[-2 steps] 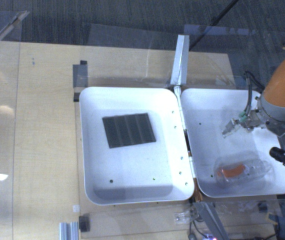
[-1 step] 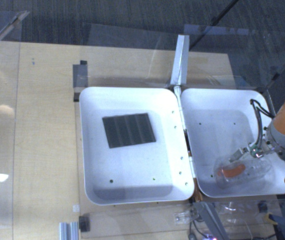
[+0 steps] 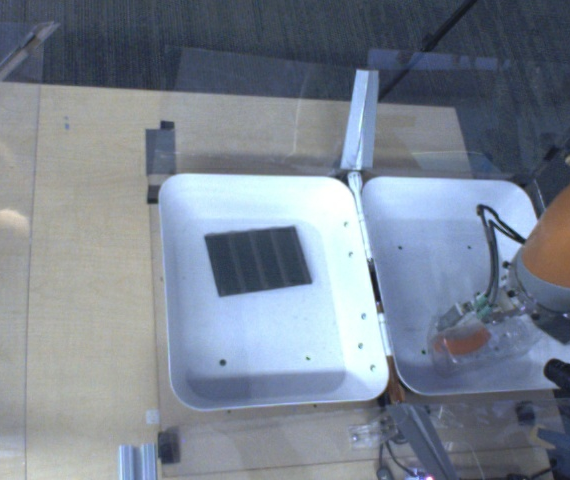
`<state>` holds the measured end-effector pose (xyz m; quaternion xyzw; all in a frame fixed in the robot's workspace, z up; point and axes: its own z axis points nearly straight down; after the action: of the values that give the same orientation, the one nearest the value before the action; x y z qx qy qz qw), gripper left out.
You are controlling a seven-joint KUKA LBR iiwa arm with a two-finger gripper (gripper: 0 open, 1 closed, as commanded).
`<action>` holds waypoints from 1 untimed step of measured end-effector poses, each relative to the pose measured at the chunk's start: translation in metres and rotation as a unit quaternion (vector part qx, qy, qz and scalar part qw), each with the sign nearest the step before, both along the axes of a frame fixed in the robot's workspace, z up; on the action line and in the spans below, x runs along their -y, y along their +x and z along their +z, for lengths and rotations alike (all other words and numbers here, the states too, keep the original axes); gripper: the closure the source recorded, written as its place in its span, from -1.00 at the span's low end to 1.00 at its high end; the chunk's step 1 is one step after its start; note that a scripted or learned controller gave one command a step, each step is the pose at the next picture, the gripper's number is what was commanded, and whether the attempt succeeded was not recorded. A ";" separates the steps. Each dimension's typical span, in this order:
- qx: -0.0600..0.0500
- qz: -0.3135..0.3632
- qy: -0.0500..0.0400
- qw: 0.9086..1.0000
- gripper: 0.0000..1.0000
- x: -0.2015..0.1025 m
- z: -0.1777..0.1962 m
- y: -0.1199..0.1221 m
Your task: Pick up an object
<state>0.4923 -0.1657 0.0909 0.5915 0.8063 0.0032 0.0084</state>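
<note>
Gripper (image 3: 477, 320) low in right bin (image 3: 415, 218), jaws look transparent and blurred so cannot tell their spread, orange-red object (image 3: 463, 342) lies directly beneath and slightly left of them, long axis roughly left-right, dark ridged mat (image 3: 258, 260) alone in left bin (image 3: 265, 368).

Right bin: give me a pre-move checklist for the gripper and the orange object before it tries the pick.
1. Gripper is over the right bin, low in its near part: ok.
2. Orange object lies inside that bin, near its front wall: ok.
3. Gripper lined up on the orange object: cannot tell, the see-through parts blur the contact.
4. Object held: cannot tell.
5. Cable loops above the bin floor, away from the object: ok.
6. Dark ribbed mat lies flat in the left bin, out of the way: ok.
</note>
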 end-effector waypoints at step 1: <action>0.000 0.000 0.000 1.000 -1.00 0.000 0.000 0.000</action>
<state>0.4923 -0.1657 0.0908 0.5917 0.8061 0.0033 0.0084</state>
